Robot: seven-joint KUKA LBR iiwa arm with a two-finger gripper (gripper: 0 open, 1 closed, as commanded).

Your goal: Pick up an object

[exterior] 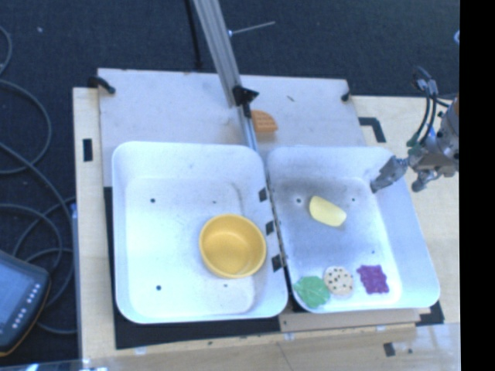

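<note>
In the right bin (402,238) a yellow oblong piece (327,211) lies near the middle. Along that bin's front edge sit a green piece (312,291), a round speckled cookie (338,280) and a purple piece (373,278). A yellow bowl (232,246) stands upright in the left bin (155,207). My gripper (404,178) hangs over the right bin's far right rim, open, with nothing between its fingers. It is well to the right of the yellow piece and apart from everything in the bin.
An orange object (264,122) lies on the white board behind the bins. A slanted metal rail (220,52) runs from the top down to the gap between the bins. Cables and a tablet (19,300) lie on the floor at left.
</note>
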